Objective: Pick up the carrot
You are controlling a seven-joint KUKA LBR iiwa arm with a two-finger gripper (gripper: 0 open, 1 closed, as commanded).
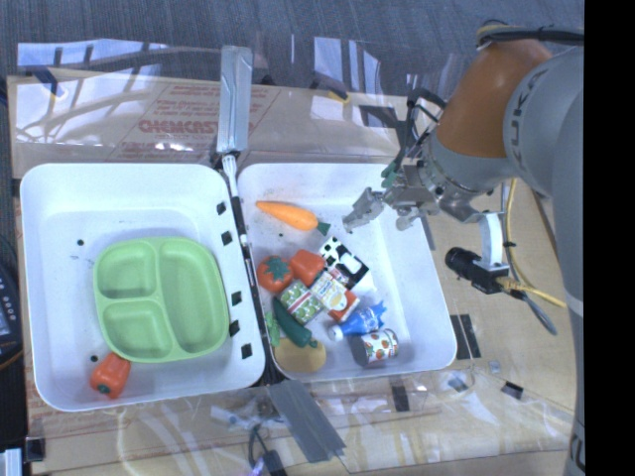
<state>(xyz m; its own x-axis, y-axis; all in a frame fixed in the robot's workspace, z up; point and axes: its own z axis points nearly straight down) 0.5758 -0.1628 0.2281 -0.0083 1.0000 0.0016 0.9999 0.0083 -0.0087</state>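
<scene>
The carrot [288,214], orange with a small green stem end, lies on its side in the upper left part of the right bin [308,180]. It sits apart from the pile of items below it. My gripper [384,211] hangs over the upper right part of the same bin, to the right of the carrot's stem end and a short gap away. Its fingers are open, with nothing between them.
Below the carrot lies a pile: a red tomato [273,273], a cow-patterned carton [345,261], small boxes [310,297], a blue bottle [361,321], a can [378,346] and a potato [302,357]. The left bin [60,206] holds a green divided plate [159,297] and an orange-red pepper [109,375].
</scene>
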